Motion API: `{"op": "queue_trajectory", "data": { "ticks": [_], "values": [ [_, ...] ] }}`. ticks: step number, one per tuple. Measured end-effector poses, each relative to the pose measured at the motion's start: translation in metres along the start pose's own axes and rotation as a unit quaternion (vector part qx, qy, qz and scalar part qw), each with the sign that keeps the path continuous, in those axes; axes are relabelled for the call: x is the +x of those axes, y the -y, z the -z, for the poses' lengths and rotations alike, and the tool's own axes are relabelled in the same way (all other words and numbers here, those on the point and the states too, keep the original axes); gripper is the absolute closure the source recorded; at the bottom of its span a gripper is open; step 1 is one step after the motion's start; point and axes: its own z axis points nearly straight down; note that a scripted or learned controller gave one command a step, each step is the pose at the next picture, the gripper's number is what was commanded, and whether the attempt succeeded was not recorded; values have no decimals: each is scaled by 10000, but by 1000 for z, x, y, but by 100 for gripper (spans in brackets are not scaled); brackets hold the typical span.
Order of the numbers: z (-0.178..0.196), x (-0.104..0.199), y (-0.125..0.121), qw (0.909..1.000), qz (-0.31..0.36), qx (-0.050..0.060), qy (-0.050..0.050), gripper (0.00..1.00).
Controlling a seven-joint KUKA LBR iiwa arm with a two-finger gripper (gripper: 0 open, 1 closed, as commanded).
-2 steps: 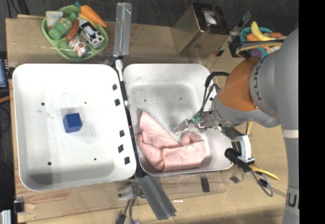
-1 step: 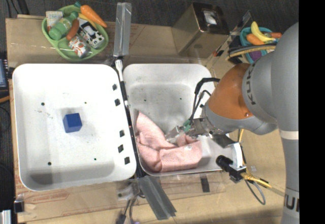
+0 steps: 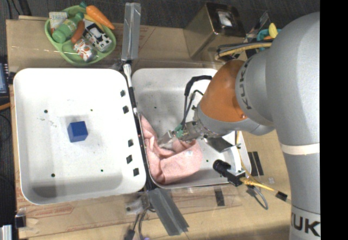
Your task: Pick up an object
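A crumpled pink cloth (image 3: 166,160) lies along the left wall and front of the right bin (image 3: 157,84). My gripper (image 3: 176,136) is low in that bin, right over the cloth's upper folds, and it seems to touch the fabric. The arm's orange band (image 3: 220,97) and grey body cover the right half of the bin. A blue cube (image 3: 78,131) rests near the middle of the left bin (image 3: 32,84), far from my gripper.
A green bowl (image 3: 60,51) of toy food, with a carrot on top, stands behind the left bin. A brown box (image 3: 209,26) sits behind the right bin. Clips line the divider between the bins. Cables lie at the front right of the bench.
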Motion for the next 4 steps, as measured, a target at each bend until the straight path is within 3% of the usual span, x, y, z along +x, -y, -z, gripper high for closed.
{"op": "queue_trajectory", "data": {
  "ticks": [1, 2, 3, 4],
  "values": [
    [9, -1, 0, 10000, 18, -2, 8, 100],
    [183, 19, -27, 9934, 1150, -20, 9, 100],
    [279, 14, -27, 9875, 1574, -24, 11, 100],
    [164, 33, -29, 9752, 2214, 5, 1, 100]
  ]
}}
